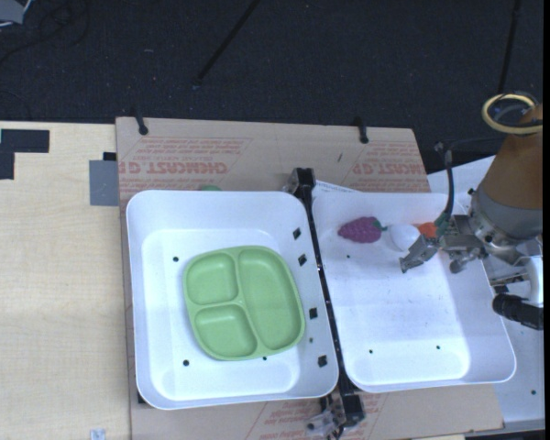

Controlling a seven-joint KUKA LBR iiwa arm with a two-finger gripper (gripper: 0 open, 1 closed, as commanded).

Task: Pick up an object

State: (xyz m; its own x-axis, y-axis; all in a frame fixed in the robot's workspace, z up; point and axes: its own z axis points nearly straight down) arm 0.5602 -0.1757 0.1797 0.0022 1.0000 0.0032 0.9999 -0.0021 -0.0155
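Pincer (437,258) low over the right bin (412,337), fingers apart around nothing, bumpy purple grape bunch (360,230) just to its left, smooth white rounded object (402,236) and small orange piece (426,230) just beyond it, glossy green divided plate (244,302) well left

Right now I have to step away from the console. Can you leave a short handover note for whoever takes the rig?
Gripper: over the right bin, near its far right side; nothing seen between its fingers, open or shut not clear.
Things: purple grape-like toy, a white object and a small orange piece lie at the far end of the right bin, just beyond the gripper. The green divided plate sits in the left bin.
Done: nothing lifted.
Left: grasp one object and raise it.
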